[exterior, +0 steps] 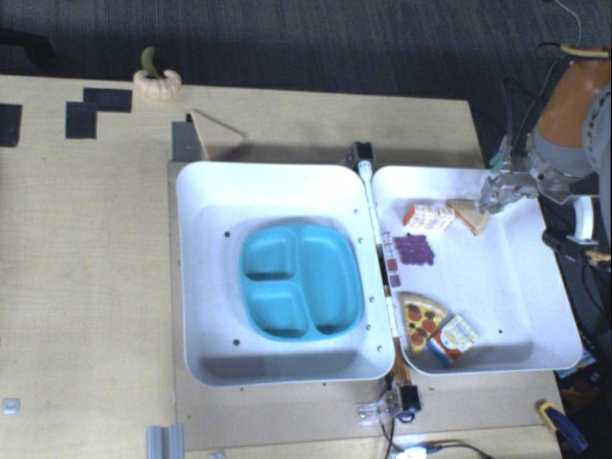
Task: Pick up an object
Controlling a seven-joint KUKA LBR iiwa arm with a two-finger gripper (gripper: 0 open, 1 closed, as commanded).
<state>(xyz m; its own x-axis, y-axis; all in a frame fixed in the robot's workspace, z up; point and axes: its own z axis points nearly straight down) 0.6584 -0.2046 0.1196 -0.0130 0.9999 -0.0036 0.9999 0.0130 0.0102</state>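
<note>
Two white bins sit side by side on a pale wooden bench [86,285]. The left bin [206,256] holds a blue tray [301,280] with three sections, and the tray lies flat in the middle of that bin. The right bin [535,304] holds the small things that could be picked up. Near its far edge there is a small orange and white packet [429,218], and just beside it, to the right, is a tan wedge [469,216] that looks like a slice of bread or cake. A little nearer to the camera lies a purple piece [414,250] — flat and a bit ragged at the edges. In the near left corner of this bin sits a toy pizza slice [420,319] with red dots on it, and touching it on the right is a small box [453,337] in white, yellow and blue (the print on it is too small to read). The grey arm [574,122] with its orange band comes in from the right side, over the far right corner of the right bin. Its gripper [496,195] hangs just beside the tan wedge, at the wedge's right end, and it looks very close to it or touching it. The gripper is small and dim here, so I cannot tell how it is set or whether it has hold of the wedge. Far off on the bench, near the top left, stands a little pale gourd [156,81] with a green stem, well apart from both bins.
</note>
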